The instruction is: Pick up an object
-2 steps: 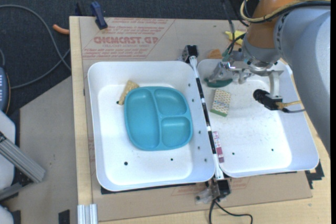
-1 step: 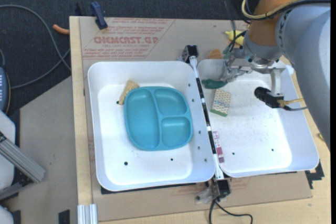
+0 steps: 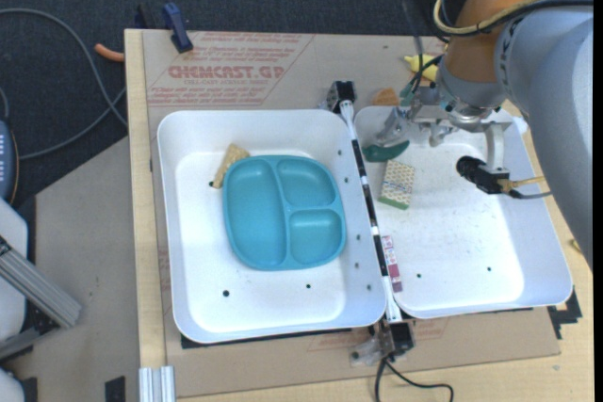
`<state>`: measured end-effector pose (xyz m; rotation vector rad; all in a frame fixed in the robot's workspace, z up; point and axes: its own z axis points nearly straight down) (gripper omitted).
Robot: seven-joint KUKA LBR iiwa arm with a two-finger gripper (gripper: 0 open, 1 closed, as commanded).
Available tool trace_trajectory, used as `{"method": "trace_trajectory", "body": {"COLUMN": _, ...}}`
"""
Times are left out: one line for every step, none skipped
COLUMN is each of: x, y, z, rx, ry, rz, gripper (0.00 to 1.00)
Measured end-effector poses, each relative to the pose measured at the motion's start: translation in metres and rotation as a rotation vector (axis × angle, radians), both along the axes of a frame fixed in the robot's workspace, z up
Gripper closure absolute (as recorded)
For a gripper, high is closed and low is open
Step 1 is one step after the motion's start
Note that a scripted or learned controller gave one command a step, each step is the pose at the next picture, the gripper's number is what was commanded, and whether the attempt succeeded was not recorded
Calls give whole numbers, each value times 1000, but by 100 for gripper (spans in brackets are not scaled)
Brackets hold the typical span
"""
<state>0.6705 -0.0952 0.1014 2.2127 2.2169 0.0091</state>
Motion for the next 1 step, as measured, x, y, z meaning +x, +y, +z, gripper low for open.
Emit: {"method": "trace_trajectory", "body": {"x": -4, "y": 3, "z": -17, "rx": 3, "ry": 13, "rz": -2, "gripper": 0}}
